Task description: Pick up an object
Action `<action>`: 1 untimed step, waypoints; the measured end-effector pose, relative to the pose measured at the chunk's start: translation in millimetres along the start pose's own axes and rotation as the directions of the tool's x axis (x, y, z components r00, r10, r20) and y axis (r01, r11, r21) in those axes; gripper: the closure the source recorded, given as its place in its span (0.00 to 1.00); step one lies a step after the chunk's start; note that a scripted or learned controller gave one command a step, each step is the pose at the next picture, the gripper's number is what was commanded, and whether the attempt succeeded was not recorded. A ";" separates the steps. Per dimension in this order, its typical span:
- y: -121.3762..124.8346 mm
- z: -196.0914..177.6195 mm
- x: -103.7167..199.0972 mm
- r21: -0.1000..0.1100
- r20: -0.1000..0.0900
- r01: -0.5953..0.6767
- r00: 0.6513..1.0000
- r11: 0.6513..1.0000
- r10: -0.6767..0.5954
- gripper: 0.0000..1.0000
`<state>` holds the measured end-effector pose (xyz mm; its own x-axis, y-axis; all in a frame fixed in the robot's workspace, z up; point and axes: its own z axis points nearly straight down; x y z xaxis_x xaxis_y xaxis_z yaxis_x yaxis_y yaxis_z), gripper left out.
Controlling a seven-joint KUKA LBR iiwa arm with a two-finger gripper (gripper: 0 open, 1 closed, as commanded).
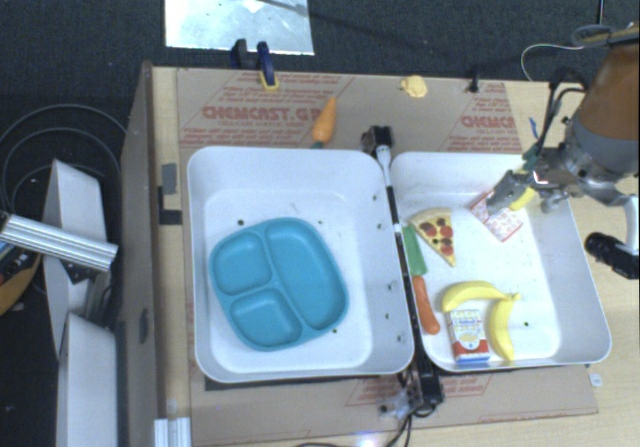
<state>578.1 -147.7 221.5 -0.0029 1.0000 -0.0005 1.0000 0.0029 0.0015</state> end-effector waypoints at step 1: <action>-88.8 120.8 30.0 0.012 -0.007 -0.003 1.000 1.000 0.004 0.00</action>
<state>489.4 -118.0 100.5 0.0007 1.0000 0.0062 0.9999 -0.0006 -0.0104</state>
